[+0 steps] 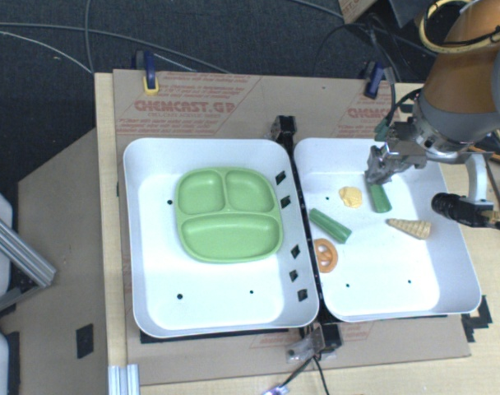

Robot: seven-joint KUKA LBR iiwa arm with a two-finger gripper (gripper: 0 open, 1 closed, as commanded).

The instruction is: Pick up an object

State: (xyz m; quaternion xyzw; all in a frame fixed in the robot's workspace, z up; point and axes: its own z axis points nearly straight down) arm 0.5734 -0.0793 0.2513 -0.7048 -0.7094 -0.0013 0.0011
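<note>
- The left bin [151, 295] holds one thing: a green divided plate [229, 215] with three compartments, lying flat toward the bin's upper middle.
- The right bin [381, 290] holds five small things: a short green cylinder [379, 197], a small yellow piece [350, 196], a longer green stick [330, 225], a brown pretzel [325, 255] and a tan cone [409, 229].
- The pincer [380, 171] hangs over the upper part of the right bin, its tip right at the top end of the short green cylinder. Whether it touches or grips that piece, and whether it stands open or closed, I cannot tell; the tip is dark and small.
- The yellow piece lies just beside the cylinder, to its left; the cone lies near it, lower right.
- The green stick and pretzel sit close to the bin's left wall, near the black clips along the divide.
- The arm [460, 64] is cut off by the frame's right and top edges.
- The lower half of the right bin is bare white floor; so is the lower band of the left bin below the plate.
- The desk [192, 101] shows as a printed brown board around both bins.
</note>
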